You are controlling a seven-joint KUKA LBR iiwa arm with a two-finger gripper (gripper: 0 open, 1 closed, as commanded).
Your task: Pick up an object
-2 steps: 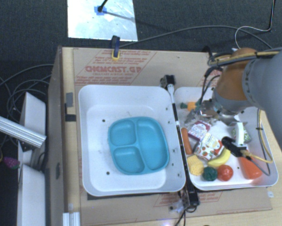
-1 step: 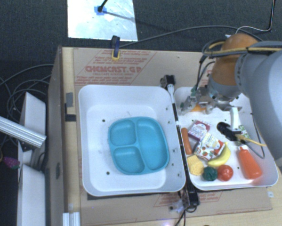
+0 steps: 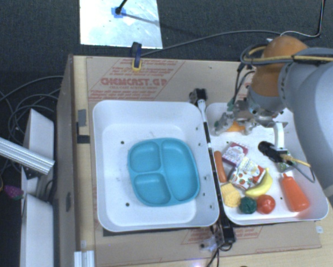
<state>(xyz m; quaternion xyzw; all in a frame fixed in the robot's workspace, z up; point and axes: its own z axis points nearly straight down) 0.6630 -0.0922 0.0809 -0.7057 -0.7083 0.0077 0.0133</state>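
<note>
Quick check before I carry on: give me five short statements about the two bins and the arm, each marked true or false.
1. The blue plate lies in the left bin. True.
2. The carrot is in the left bin. False: it lies in the right bin.
3. The banana touches the blue plate. False: it is in the right bin.
4. The gripper is over the right bin's far end. True.
5. The tomato lies beside the carrot. True.

— What sits in the left bin (image 3: 108, 166)?
— A blue divided plate (image 3: 163, 171), lying flat near its middle.
— And behind the bins?
— The desk (image 3: 138, 79) with red lettering, a yellow-and-black clamp (image 3: 136, 56) at its far edge, and a shiny sheet (image 3: 120, 14) on the dark floor beyond.
</note>
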